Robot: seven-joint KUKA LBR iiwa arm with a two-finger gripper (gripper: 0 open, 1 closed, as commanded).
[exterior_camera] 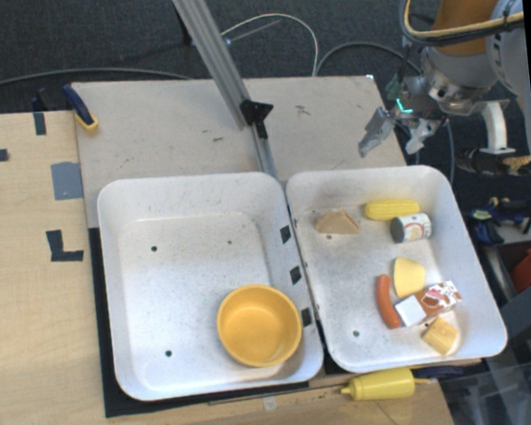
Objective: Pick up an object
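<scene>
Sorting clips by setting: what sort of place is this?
Likely a robot lab test bench: two white bins on a taped board, toy food such as a corn cob, and a robot arm with cables.

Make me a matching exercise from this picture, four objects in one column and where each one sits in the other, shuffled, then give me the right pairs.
Objects:
1. yellow bowl
2. corn cob
3. yellow mustard bottle
4. gripper

Places:
A. on the bench, just outside the near edge of the right bin
B. above the bench, beyond the right bin's far rim
C. near corner of the left bin
D. far part of the right bin

Pairs: 1-C, 2-D, 3-A, 4-B
</scene>
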